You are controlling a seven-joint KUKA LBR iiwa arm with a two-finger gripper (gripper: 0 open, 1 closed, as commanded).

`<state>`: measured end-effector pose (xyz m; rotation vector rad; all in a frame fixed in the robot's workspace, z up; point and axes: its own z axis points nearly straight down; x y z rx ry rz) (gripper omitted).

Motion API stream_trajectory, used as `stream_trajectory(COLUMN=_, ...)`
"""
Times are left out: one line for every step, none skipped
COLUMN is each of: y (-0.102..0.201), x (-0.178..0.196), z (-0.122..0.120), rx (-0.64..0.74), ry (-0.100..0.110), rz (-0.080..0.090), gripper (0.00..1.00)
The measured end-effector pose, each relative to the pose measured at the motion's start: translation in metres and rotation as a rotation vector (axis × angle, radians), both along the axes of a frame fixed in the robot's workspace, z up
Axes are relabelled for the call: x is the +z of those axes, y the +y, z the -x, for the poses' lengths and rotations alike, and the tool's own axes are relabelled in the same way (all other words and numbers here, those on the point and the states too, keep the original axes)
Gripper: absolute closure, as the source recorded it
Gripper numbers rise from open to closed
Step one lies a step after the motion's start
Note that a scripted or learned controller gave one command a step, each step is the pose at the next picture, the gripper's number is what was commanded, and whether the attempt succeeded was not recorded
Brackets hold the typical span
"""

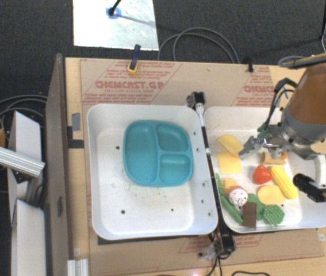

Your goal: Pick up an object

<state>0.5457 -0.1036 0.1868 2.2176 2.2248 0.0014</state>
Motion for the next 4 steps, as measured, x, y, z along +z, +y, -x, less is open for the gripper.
stream_trajectory(y=-0.042, x=-0.052, z=0.018, rx=-0.006, ry=0.004, rz=0.001, gripper=0.00)
stream_trajectory(y=-0.046, x=-0.105, z=0.025, rx=-0.003, ry=0.003, rz=-0.001, gripper=0.00)
stream_trajectory(y=-0.045, x=-0.092, z=0.023, rx=-0.001, ry=-0.002, rz=0.001, gripper=1.00)
stream_trajectory(y=0.047, x=0.004, z=-0.021, rx=0.012, ry=-0.012, rz=-0.002, gripper=1.00)
